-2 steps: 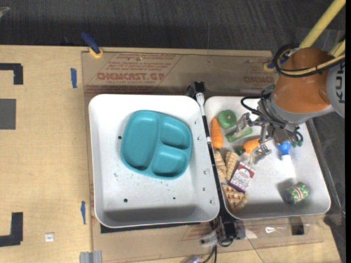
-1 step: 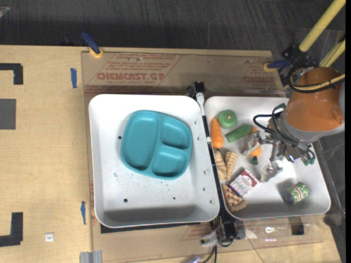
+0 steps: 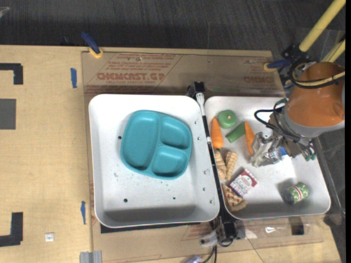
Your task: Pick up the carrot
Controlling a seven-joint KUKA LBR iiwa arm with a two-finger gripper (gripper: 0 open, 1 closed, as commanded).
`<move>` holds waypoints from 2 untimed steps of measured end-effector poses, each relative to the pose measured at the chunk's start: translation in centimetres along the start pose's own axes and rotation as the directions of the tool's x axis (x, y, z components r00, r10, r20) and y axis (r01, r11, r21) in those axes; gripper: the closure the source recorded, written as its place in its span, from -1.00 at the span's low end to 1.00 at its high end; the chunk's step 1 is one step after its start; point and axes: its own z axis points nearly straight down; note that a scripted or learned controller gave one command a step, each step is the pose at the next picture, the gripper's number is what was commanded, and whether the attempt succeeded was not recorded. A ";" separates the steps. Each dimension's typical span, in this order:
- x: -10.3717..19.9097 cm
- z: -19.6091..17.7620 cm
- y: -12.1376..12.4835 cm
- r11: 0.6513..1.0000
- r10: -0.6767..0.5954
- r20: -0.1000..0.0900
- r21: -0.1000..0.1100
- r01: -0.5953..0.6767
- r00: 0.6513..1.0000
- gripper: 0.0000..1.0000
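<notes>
Carrot (image 3: pixel 216 133): orange, elongated, lies in the right bin hard against its left wall, pointing roughly top to bottom; free of the gripper, well to the left of it.
Bench (image 3: pixel 44 147): tan board surface with black corner marks and blue tape tabs on the left part.
Left bin (image 3: pixel 104 190): shallow, white, rounded corners, touching the right bin along a black divider.
Teal plate (image 3: pixel 156 144): three-compartment tray, lies in the upper middle of the left bin, slightly turned.
Right bin (image 3: pixel 312 169): shallow, white, holds the toy foods and the gripper.
Waffle pieces (image 3: pixel 226 166): tan, grid-patterned, just below the carrot along the left wall.
Green round toy (image 3: pixel 226 118): near the top of the right bin, just right of the carrot's upper end.
Green block (image 3: pixel 236 132): small, tilted, just below the round toy.
Second orange stick (image 3: pixel 249 137): thin, slanted, between the green block and the gripper.
Red-and-white packet (image 3: pixel 243 183): tilted, lower middle of the right bin.
Gripper (image 3: pixel 267 152): metallic, low over the middle of the right bin, just beside the thin orange stick; finger spread cannot be told, nothing seen between them.
Green can (image 3: pixel 295 192): on its side, lower right of the right bin.
Arm (image 3: pixel 315 100): orange band above the wrist, enters from the right.
</notes>
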 end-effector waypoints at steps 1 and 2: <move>0.0 0.1 0.0 1.000 0.000 -0.001 -0.001 0.000 1.000 -1.00; -1.2 1.5 -2.2 0.953 0.303 -0.018 0.000 -0.303 0.953 -1.00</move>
